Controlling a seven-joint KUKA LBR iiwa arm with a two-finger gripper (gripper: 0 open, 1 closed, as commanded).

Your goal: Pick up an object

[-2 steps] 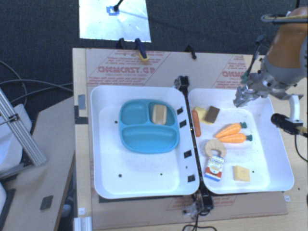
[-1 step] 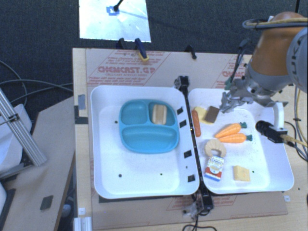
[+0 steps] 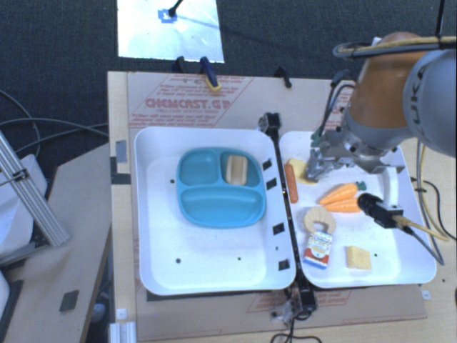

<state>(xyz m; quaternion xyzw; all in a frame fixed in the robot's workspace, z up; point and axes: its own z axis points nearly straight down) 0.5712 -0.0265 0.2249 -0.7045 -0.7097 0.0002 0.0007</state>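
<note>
My gripper [image 3: 316, 168] is down in the right bin [image 3: 407, 263], at its upper left part. Its tip is right beside a pale yellow piece [image 3: 297, 167], which it partly covers. A red-orange sausage [image 3: 290, 181] lies along the bin's left wall, just left of the gripper. Two orange carrots [image 3: 341, 196] lie to the gripper's lower right. Below these are a tan bagel ring [image 3: 319, 220], a small red, white and blue carton [image 3: 318, 249] and a yellow cheese wedge [image 3: 358, 257]. Nothing shows as lifted.
The left bin [image 3: 164, 256] holds a blue divided plate [image 3: 214, 202] with a slice of toast [image 3: 236, 169] in its upper right compartment. A black divider with clips [image 3: 280, 191] runs between the bins. The arm's orange and grey body [image 3: 400, 91] hangs over the right bin's upper right.
</note>
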